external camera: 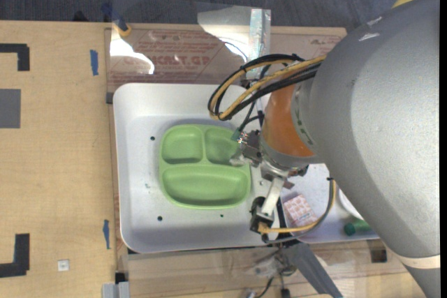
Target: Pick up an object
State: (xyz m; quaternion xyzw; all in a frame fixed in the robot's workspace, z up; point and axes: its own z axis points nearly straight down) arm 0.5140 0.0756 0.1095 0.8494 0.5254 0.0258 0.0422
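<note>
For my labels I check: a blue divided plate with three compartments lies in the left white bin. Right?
No. The camera view shows the divided plate is green, not blue; it has three compartments and lies in the left white bin.

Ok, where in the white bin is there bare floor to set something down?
Bare floor runs between the green plate and the left wall of the bin, and in strips above and below the plate. Right of the plate it is crowded: the tool and arm, with a pink packet and a small green thing beyond.
</note>
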